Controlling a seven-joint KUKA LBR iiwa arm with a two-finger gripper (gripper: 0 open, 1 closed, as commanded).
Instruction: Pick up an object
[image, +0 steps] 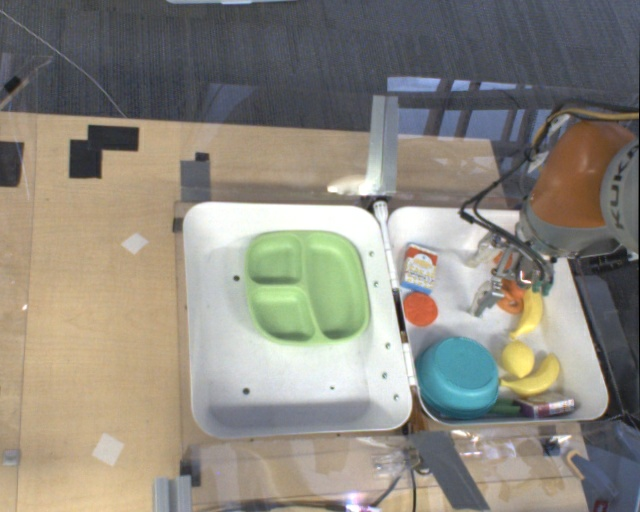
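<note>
the pincer (497, 290) hangs low in the right bin (590, 400), fingers spread and holding nothing, just beside a banana (529, 313) near the bin's right wall. best to centre over the banana's middle, drop straight, then close across its narrow width.

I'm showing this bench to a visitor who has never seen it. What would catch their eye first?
Probably the green divided tray, alone in the left bin. Next, the crowded right bin: a blue bowl at its near edge, yellow bananas beside it, and a small carton and an orange disc by the divider. The gripper hangs over that bin.
</note>
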